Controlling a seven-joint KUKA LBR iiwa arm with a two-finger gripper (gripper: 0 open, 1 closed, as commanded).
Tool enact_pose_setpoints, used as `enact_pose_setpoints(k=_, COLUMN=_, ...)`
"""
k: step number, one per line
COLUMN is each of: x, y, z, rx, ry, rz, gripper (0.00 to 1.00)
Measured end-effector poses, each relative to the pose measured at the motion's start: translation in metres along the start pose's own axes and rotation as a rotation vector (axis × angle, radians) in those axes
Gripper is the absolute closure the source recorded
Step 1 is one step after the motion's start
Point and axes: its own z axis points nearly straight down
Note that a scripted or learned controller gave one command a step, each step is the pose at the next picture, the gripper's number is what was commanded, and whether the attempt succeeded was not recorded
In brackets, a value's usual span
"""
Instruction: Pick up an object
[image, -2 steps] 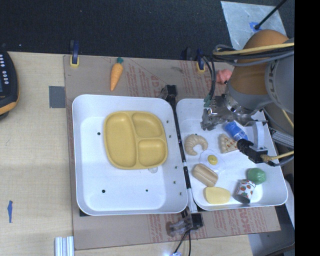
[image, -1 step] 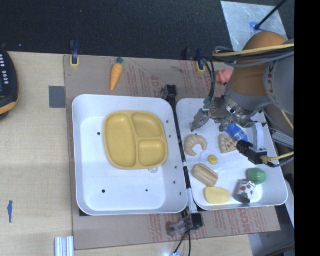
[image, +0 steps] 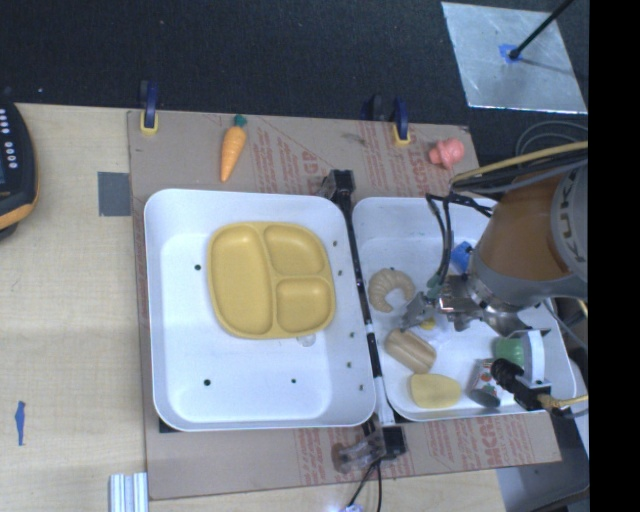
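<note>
The jaws (image: 425, 312) are lowered into the right bin (image: 400, 215); their spread cannot be told. A tan block (image: 410, 350) lies just below them, a croissant (image: 390, 288) beside; centring over one before closing is advised

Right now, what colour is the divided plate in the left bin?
Pale yellow; the divided plate shows best in the camera view.

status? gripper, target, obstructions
Gripper low in right bin, nothing seen held. Croissant and bread roll close beside it. Yellow tray in left bin.
</note>
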Motion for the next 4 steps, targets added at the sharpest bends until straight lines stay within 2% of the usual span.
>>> enact_pose_setpoints(k=1, x=0.0, y=0.001, z=0.033, rx=-0.011, ry=0.0, rz=-0.005, gripper=0.0)
enact_pose_setpoints(k=2, x=-0.001, y=0.002, z=0.02, rx=-0.015, ry=-0.003, rz=-0.004, gripper=1.0)
enact_pose_setpoints(k=3, x=-0.047, y=0.002, z=-0.032, rx=-0.019, ry=-0.003, rz=-0.001, gripper=1.0)
enact_pose_setpoints(k=4, x=-0.045, y=0.001, z=-0.029, rx=-0.014, ry=0.0, rz=-0.003, gripper=0.0)
